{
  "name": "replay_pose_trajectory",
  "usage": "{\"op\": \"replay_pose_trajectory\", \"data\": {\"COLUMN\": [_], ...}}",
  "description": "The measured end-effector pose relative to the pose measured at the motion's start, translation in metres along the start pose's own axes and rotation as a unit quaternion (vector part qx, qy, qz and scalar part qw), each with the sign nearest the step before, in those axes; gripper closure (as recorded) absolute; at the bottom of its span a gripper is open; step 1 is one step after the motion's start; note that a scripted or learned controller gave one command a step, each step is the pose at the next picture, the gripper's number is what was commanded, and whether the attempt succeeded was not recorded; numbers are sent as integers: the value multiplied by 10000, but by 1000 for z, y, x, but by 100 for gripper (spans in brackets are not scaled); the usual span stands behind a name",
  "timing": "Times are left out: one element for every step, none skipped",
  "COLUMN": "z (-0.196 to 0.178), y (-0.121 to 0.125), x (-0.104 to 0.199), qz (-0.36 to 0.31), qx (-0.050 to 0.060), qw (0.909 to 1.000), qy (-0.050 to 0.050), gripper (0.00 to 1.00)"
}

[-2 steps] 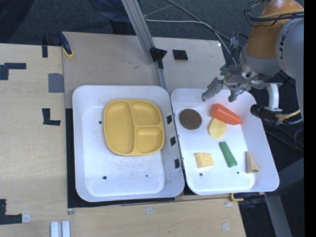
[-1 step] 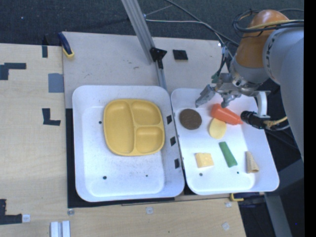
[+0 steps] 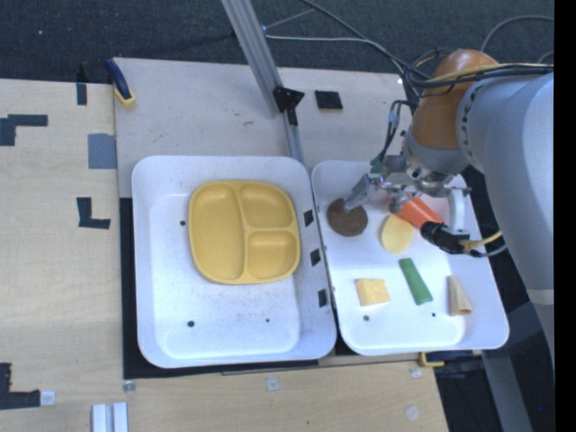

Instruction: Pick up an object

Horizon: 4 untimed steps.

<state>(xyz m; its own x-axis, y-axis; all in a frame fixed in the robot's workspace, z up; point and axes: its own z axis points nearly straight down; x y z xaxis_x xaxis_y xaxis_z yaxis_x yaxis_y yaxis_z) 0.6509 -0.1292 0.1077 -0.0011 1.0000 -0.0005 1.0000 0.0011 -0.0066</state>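
hand (image 3: 389, 185) low over right bin (image 3: 477, 331), grip state cannot tell | brown disc (image 3: 346, 219) just left of it, round, no long axis | green stick (image 3: 416, 281) runs near-to-far | no legible writing

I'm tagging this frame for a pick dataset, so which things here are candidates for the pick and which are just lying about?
For the job:
end effector
brown round piece
orange piece
pale yellow piece
yellow square
green stick
tan cone
right bin

Lying about:
yellow divided plate
left bin
blue and yellow clamp
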Motion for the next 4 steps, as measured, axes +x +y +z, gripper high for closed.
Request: {"op": "replay_pose_trajectory", "data": {"z": [19, 6, -40, -83], "y": [2, 5, 5, 6], "x": [-1, 2, 10, 8], "qz": [-1, -8, -5, 1], "qx": [-67, -110, -49, -50], "qw": [10000, 9999, 10000, 10000], "qy": [-13, 4, 1, -1], "gripper": [0, 100, 100, 100]}}
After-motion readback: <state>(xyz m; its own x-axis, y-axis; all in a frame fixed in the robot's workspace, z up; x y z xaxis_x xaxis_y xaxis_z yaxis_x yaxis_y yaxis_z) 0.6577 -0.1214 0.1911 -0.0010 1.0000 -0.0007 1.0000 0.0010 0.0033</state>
